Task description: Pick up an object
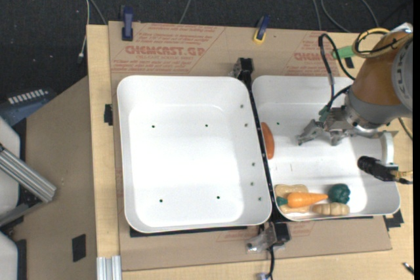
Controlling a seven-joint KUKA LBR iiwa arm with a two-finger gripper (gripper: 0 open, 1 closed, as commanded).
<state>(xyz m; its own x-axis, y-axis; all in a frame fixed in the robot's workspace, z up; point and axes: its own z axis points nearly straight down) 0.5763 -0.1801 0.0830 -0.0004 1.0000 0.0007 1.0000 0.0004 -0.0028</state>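
My gripper [321, 134] hangs over the upper middle of the right bin [308, 92], with its fingers spread open and nothing between them. Below it, along the bin's front wall, lie an orange carrot [307, 199], a teal lump [339, 193] and two beige pieces [289, 190] [331, 208]. An orange oval object [267, 140] rests against the bin's left wall, to the left of the gripper. The gripper touches none of these things.
The left bin [190, 95] sits beside the right one, and the two share a raised rim [257, 141]. A black cable end [375, 167] hangs over the right bin's right side. Blue and yellow clamps [127, 23] [262, 28] hold the cardboard at the back.
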